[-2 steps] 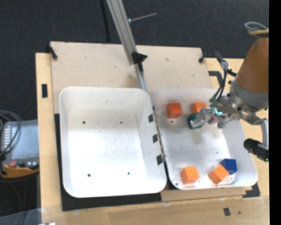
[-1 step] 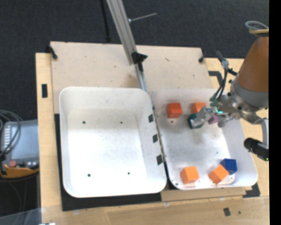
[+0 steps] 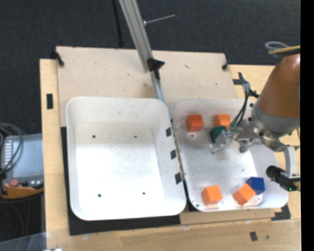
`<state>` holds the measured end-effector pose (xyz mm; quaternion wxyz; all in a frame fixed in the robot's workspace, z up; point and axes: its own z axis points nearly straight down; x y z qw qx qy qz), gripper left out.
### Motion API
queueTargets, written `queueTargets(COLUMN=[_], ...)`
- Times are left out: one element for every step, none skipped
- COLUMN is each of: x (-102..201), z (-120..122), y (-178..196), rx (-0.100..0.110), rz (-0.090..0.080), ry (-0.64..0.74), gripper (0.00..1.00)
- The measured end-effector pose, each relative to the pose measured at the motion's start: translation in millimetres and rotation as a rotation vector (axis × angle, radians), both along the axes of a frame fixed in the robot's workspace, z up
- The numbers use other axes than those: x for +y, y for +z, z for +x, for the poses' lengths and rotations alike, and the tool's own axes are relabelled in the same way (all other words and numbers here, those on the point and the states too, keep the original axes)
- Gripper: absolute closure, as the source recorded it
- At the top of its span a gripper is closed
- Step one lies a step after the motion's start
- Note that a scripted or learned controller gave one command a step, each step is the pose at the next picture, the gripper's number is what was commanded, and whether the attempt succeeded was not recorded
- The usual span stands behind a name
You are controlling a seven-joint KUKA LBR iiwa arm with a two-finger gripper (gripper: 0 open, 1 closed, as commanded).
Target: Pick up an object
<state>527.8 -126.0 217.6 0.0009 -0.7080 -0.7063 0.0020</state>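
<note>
Gripper hovers over the right bin by the green block, can't tell the fingers' spread, so it should centre squarely before closing.

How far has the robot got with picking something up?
Not far yet. Done: the arm has reached over the right bin, with its pincer low beside the green block. Whether it grips that block is unclear. Left: lifting something. The orange blocks and blue block lie in the bin.
</note>
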Motion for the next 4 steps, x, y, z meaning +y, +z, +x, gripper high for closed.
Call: queueTargets(x=[6.8,7.3,8.1,3.7], z=[4.6,13.8,15.8,15.9], y=[-56.1,-109.0,-95.1,-31.4], rx=[0.001,0.001,-0.009,-0.012], rz=[0.0,0.0,0.003,0.0], ry=[-0.004,-0.005,-0.014,-0.003], gripper=[0.0,0.0,1.0,1.0])
